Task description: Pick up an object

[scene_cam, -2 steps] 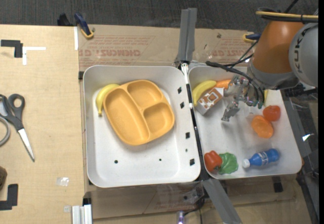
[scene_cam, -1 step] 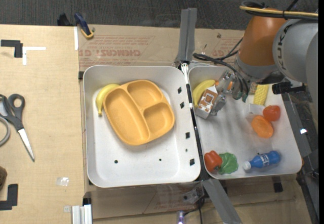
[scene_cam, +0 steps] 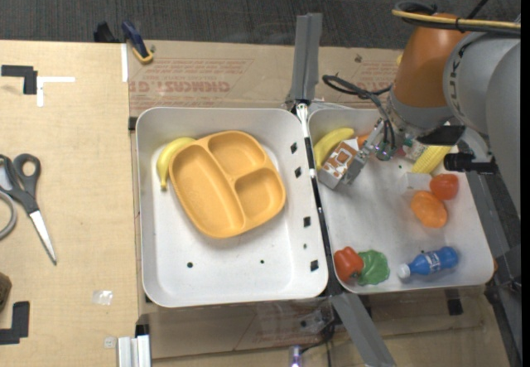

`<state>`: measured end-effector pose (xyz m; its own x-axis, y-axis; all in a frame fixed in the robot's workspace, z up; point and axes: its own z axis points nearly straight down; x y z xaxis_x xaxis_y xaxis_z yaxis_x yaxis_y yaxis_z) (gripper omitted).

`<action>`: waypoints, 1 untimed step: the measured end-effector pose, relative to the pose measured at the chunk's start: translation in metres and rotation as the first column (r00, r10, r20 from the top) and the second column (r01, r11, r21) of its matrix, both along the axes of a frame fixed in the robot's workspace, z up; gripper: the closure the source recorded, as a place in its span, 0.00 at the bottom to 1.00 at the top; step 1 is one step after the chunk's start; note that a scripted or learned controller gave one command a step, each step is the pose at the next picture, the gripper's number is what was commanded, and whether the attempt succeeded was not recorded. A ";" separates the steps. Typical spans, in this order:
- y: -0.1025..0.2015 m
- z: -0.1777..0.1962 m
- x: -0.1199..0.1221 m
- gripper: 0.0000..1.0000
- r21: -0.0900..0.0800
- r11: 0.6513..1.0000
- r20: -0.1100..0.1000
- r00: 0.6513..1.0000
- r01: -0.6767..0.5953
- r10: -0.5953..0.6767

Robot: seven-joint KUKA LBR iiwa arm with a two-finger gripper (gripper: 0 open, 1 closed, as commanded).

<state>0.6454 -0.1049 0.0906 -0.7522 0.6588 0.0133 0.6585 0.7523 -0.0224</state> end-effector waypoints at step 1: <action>-0.058 0.002 -0.075 0.00 0.008 0.999 0.027 0.999 -0.034 0.033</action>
<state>0.5708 -0.1627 0.0926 -0.7740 0.6331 -0.0021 0.6331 0.7740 0.0013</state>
